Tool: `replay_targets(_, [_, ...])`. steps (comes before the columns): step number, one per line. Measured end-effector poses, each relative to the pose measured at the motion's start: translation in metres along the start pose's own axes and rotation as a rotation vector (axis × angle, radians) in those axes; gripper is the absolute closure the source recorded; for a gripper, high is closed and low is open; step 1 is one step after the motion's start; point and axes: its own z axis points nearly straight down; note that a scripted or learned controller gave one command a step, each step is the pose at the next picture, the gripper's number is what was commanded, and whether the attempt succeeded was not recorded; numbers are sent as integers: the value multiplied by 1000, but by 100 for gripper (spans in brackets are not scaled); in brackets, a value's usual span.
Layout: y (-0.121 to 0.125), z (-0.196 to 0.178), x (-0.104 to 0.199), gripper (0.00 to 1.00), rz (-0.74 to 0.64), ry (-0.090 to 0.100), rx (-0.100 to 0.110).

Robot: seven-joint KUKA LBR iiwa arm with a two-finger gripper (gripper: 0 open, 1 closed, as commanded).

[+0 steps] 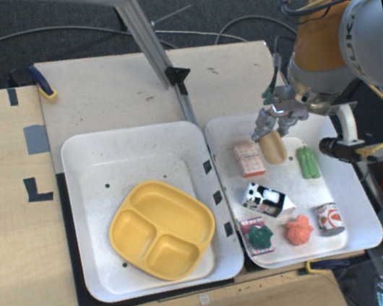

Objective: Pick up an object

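The end effector (269, 127) hangs over the far edge of the right bin (360, 232). A tan cylinder (273, 147) sits directly below its fingers; whether they grip it cannot be told, nor how far they are open. Just left of the cylinder lies a pink box (249, 159); to its right, a green object (308, 163). Mid-bin lies a black-and-white toy (266, 200). Along the near edge, left to right: green-red packet (257, 236), orange object (300, 230), can (329, 219). The left bin (83, 204) holds a yellow tray (162, 228) toward its near right corner
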Motion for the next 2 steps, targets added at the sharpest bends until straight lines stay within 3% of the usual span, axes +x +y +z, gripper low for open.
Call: replay_targets(2, [-17, -16, 103, 100, -1, 1, 0])
